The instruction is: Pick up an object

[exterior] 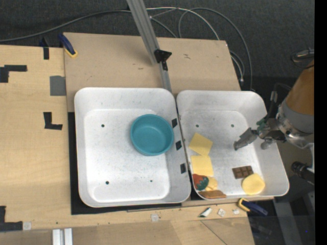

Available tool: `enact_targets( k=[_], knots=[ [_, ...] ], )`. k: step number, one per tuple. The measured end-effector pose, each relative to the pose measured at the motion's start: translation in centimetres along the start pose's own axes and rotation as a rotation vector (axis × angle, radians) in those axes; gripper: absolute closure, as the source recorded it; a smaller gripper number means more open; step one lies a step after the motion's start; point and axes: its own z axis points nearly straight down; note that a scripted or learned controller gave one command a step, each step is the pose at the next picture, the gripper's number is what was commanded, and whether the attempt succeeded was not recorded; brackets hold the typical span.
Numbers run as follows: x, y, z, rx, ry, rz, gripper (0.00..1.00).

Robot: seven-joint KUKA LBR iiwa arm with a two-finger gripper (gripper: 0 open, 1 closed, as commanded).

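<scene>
Approach is the step in hand: the gripper (249, 138) hangs over the right bin (225, 106), jaws spread and bare. Just below them lies a brown block (242, 172); next, descend and close on it.

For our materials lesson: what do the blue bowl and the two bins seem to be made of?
Blue bowl: probably plastic, with an even teal colour and a smooth, dull sheen. Left bin and right bin: likely moulded plastic, white with rounded corners and dark speckles, perhaps scuffs.

Bowl (151, 134) in left bin (92, 111), small items (204, 165) in right bin (225, 103)
</scene>
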Motion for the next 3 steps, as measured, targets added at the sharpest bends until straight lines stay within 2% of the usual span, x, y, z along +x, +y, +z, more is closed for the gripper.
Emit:
enact_targets(
  k=[1, 3],
  knots=[
    [0.0, 0.0, 0.0, 0.000, 0.000, 0.001, 0.00],
    [0.5, 0.0, 11.8, 0.006, 0.001, 0.001, 0.00]
  ],
)
